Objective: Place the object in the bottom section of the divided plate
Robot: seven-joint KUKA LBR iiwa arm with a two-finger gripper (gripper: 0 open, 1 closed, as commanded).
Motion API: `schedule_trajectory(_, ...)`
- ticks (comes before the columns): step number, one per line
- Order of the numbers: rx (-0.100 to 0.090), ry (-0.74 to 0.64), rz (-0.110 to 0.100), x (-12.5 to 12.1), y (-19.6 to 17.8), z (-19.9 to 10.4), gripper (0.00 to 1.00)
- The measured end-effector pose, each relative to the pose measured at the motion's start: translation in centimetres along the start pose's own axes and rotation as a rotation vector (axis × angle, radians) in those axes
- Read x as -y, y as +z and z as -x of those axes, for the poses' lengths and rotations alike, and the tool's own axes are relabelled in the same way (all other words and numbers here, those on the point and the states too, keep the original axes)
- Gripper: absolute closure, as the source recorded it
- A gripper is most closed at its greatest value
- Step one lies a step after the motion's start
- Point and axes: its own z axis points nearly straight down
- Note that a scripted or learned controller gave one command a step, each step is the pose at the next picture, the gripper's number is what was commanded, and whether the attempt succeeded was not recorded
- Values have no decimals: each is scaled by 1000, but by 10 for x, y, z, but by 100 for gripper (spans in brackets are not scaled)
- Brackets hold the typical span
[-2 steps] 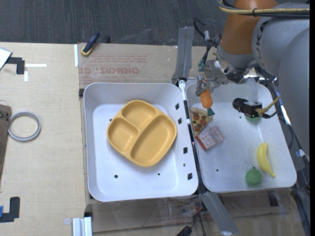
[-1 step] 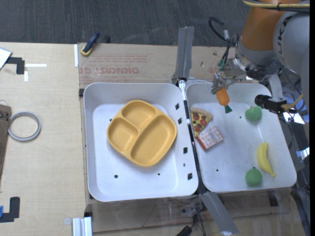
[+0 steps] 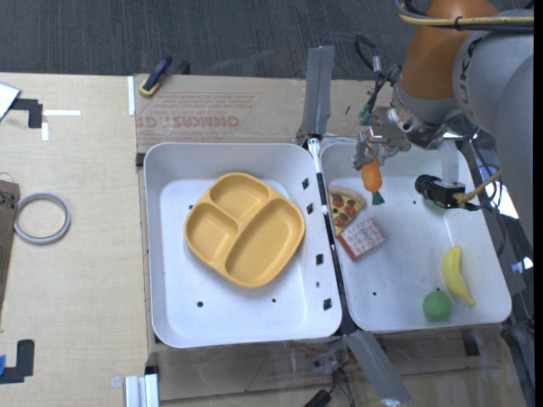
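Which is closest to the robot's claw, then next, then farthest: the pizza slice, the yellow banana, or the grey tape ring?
From the gripper:
1. Toy pizza slice, just below-left, right bin.
2. Yellow banana, lower right, same bin.
3. Grey tape ring, far left on the bench.

The divided plate (image 3: 245, 227) looks like smooth yellow plastic with a soft sheen. Both bins, left (image 3: 161, 253) and right (image 3: 399, 308), seem glossy white plastic. At 3 o'clock from the plate, the banana (image 3: 458, 275) and the green ball (image 3: 438, 305) look like smooth moulded plastic. The bench (image 3: 68, 295) is matt, pale wood-like board. At 9 o'clock lies a tape roll (image 3: 39, 218) with a dull grey finish.
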Motion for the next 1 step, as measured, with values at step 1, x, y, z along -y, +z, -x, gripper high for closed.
schedule_trajectory(1, 0, -11, 2, -9, -1, -61, 100)
